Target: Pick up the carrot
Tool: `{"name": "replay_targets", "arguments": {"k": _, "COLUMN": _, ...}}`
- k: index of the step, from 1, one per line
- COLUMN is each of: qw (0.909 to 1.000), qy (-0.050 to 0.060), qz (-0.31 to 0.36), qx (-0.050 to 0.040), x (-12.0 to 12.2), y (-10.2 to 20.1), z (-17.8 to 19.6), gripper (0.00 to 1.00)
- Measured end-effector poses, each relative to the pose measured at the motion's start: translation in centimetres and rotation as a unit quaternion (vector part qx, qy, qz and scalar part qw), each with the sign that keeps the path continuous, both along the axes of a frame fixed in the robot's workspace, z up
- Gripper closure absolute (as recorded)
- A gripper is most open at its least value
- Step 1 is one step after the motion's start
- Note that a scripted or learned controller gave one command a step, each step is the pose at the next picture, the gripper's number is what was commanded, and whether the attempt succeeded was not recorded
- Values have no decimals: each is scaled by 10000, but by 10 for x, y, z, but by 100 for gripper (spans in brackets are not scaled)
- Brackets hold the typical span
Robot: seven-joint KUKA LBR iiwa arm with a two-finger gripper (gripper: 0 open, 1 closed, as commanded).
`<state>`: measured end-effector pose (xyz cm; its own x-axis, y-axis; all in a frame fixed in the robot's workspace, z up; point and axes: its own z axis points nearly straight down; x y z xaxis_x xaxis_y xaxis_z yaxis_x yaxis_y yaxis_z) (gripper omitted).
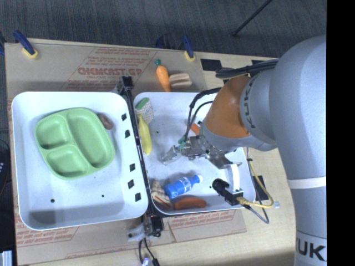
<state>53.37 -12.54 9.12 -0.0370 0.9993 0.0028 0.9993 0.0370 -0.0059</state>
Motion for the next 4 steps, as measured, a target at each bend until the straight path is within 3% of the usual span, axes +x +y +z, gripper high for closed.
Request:
{"name": "replay_targets", "arguments": {"k": 1, "qw": 9894, "qy": -23, "qz": 1451, "qx": -10, "x": -13, "y": -73, "z": 26, "gripper": 0}}
{"name": "replay_targets", "arguments": {"k": 2, "qw": 9422, "qy": -30, "qz": 3350, "qx": -8, "x": -3, "y": -86, "z": 126, "gripper": 0}}
{"name": "replay_targets", "arguments": {"k": 3, "qw": 9881, "qy": -14, "qz": 1539, "qx": 2, "x": -35, "y": -85, "z": 0, "gripper": 0}}
{"name": "replay_targets", "arguments": {"k": 4, "qw": 9981, "qy": -16, "qz": -614, "qx": -10, "x": -58, "y": -86, "z": 31, "gripper": 0}}
